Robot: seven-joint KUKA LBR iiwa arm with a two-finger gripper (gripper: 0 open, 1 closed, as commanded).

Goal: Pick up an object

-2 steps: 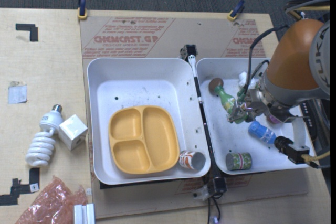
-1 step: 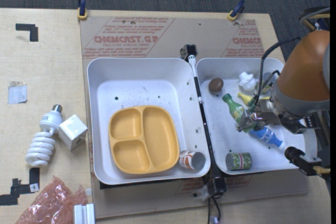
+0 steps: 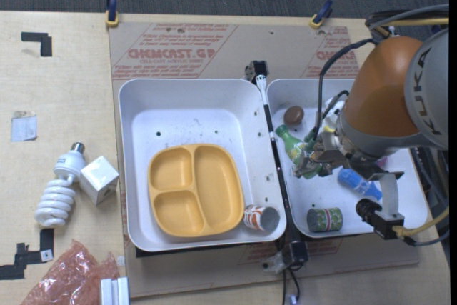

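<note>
The claw [image 3: 308,162] sits low inside the right bin [image 3: 418,207], near the wall that bin shares with the left bin [image 3: 136,153], and whether it is released or clenched I cannot tell, since the arm [image 3: 385,96] and clutter crowd around it. Just beside it lies a green object [image 3: 288,138], with a brown ball [image 3: 293,115] toward the desk's far edge, a blue object [image 3: 358,183] under the wrist, and a small can [image 3: 324,218] toward the near edge. The left bin carries a yellow divided plate [image 3: 194,189] and a small cup [image 3: 261,218] at its near right corner. The step in hand looks like the reach into the pile at the green object. Next, the claw would need to clamp firmly and rise straight, clear of the shared wall.
</note>
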